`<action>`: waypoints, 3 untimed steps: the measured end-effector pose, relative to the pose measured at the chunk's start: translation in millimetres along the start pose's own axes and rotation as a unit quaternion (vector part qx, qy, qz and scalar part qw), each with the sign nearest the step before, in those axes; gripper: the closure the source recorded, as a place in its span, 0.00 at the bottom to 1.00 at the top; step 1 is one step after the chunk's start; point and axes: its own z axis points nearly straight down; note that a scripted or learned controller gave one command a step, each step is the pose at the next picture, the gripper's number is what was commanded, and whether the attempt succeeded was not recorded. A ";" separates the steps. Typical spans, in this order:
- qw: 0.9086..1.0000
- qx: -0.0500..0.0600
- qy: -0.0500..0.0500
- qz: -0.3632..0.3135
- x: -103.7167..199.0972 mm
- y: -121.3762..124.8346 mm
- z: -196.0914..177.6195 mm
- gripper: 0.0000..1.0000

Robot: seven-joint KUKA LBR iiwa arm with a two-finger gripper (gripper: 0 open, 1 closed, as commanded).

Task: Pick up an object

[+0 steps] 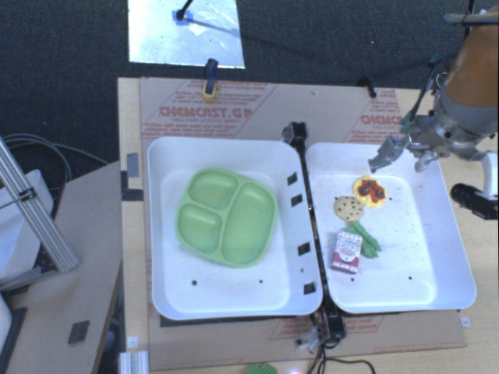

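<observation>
A small red-and-white carton (348,252) lies low in the right bin (437,248), with a green toy (365,238) just beside it, a cookie (348,207) above, and a yellow-and-red piece (369,191) beyond. The left bin (168,287) holds a green divided plate (227,217). The gripper (404,153) hangs over the right bin's far edge with its fingers spread, holding nothing.

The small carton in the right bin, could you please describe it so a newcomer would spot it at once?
Find the right bin, the one without the green plate. The carton lies nearest its front edge, below the cookie and beside the green toy. It alone is boxy, red and white.
</observation>
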 end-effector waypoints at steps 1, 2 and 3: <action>1.000 0.005 0.001 0.000 16.3 -25.4 94.6 0.00; 1.000 -0.001 0.001 0.003 6.0 -62.0 184.8 0.00; 1.000 -0.007 0.000 0.001 6.5 -56.9 167.4 1.00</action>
